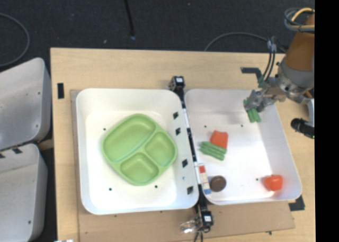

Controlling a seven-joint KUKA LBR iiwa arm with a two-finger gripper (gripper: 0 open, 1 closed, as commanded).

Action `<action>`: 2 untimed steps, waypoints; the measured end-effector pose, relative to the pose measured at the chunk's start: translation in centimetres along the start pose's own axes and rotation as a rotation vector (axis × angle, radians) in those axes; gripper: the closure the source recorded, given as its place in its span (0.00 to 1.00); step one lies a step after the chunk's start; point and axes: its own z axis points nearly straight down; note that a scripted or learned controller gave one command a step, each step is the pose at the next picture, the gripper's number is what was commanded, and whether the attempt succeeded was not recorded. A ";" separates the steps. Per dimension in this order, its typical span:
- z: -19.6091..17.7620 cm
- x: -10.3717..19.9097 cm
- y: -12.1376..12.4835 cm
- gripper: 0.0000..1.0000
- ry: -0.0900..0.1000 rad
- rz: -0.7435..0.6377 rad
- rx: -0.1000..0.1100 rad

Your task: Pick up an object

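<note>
Fingers of my gripper point(253, 109) clench 1 green piece point(254, 115), hoisted above the right bin point(275, 130) to clear its wall.

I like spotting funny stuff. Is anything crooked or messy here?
A little. The green divided plate sits turned at an angle in the left bin, not lined up with its walls. In the right bin, a green bean-like piece leans against an orange block. Nothing looks spilled or broken.

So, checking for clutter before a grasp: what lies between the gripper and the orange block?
In the camera view, only bare white bin floor lies between the gripper and the orange block.
</note>
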 end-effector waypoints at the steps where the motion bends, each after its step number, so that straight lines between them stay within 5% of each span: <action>1: -3.5 -0.2 0.1 1.00 0.000 -0.001 0.002; 2: -4.3 5.2 -0.6 1.00 0.002 -0.003 0.006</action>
